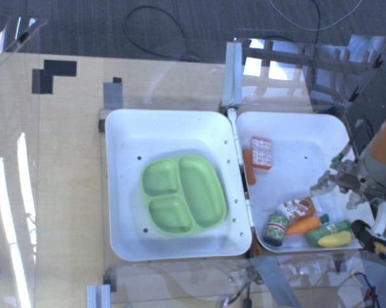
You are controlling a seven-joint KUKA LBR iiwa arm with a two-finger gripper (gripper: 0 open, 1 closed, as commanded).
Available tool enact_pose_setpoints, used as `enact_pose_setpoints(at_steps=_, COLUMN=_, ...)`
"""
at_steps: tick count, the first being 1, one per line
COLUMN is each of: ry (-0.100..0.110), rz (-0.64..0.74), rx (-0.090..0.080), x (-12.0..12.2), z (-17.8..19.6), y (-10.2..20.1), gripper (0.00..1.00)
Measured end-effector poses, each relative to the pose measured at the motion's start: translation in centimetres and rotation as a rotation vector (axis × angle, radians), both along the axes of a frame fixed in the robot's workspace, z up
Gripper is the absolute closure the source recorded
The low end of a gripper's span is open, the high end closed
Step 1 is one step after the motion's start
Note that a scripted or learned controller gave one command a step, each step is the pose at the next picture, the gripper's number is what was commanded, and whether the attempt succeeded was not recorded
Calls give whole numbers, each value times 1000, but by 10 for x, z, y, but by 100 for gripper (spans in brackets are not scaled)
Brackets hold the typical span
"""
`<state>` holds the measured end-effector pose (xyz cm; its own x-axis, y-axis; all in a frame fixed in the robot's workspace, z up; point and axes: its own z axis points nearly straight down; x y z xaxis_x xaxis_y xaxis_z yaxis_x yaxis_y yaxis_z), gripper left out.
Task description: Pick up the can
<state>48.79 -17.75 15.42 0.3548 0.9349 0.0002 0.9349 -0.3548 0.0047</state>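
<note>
The can (276, 229) lies at the front of the right bin (308, 130), beside a carrot (302, 225). The gripper (337, 179) hovers above the bin's right side, well apart from the can; I cannot tell how its fingers stand. A green tray (183, 193) sits in the left bin (161, 124).

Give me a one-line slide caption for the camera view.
Gripper hovers over the right bin, apart from the can lying among toy food; a green divided plate sits in the left bin.
</note>
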Motion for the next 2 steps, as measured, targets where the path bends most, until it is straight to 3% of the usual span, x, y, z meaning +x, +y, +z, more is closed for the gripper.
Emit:
enact_pose_setpoints(at_steps=1, ry=2, rz=222, rx=1, x=0, z=-31, y=78, gripper=0)
enact_pose_setpoints(at_steps=2, ry=-7, rz=238, rx=1, x=4, z=-65, y=58, gripper=0)
